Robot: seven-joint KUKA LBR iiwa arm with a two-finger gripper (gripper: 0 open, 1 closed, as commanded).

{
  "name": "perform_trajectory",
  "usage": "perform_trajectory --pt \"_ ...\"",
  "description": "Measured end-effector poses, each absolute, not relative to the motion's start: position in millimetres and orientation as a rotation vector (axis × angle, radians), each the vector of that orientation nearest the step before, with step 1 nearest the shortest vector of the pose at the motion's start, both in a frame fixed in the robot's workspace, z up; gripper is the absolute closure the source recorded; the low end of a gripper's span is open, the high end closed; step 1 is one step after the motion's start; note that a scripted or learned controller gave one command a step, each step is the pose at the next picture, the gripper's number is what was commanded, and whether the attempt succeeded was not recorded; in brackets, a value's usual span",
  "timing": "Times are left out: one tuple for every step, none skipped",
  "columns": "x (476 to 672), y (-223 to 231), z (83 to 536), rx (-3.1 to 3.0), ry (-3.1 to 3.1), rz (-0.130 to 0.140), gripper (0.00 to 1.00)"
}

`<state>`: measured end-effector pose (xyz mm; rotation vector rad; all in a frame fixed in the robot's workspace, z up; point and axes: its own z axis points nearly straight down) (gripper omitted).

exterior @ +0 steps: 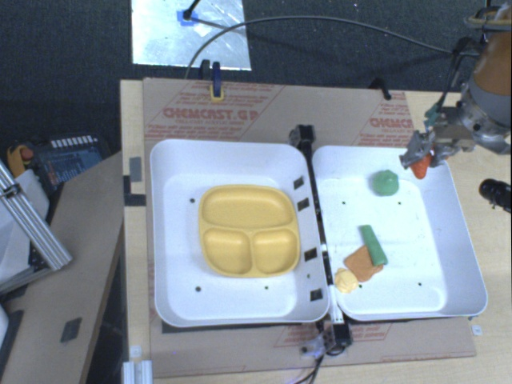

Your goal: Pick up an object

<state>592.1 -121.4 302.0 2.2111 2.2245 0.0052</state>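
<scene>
While the arm (490,94) reaches in over the far right corner of the right bin (460,214), its claw (419,160) hangs above that bin's upper right rim with a small orange-red object (421,167) pinched between its fingers.

Item, right bin: shallow, white. A green rounded lump (386,182) lies on the floor just left of the claw and below it. A green stick (372,244) lies nearer the middle, tilted, its lower end resting across an orange flat piece (362,264). A pale yellow piece (346,280) touches the orange flat piece on its left, close to the divider between the bins.

Item, left bin (172,214): shallow, white, standing just beside the right bin, edges touching. It holds a yellow divided tray (246,230) of three compartments, sitting flat near the centre.

Item, desk (136,110): both bins rest on a printed cardboard sheet (264,106) laid over it.
</scene>
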Motion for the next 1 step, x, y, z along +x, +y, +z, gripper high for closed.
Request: perform_trajectory --pt "579.3 -65.9 282.4 2.212 2.232 0.002 1.0"
